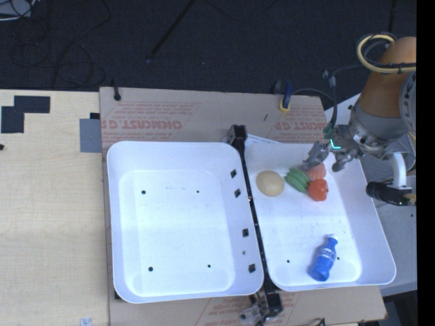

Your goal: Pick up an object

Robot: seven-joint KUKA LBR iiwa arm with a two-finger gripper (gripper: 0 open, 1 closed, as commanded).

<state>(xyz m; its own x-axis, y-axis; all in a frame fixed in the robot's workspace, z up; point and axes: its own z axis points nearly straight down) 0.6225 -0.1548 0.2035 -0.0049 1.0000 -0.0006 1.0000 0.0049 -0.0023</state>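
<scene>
The right bin (370,240) holds a beige egg-shaped object (270,183), a green vegetable-like piece (297,180), a red-orange piece (318,191) with a paler salmon piece (317,172) just behind it, and a blue bottle (323,258) lying near the front. My gripper (327,159) hangs over the bin's back right part, just above and behind the salmon and red pieces. It is open, its two fingers spread apart with nothing between them.
The left bin (177,223) lies beside the right one, with a black divider (246,209) between them. Both rest on a cardboard sheet (177,117). Pale wooden bench (47,209) extends to the left.
</scene>
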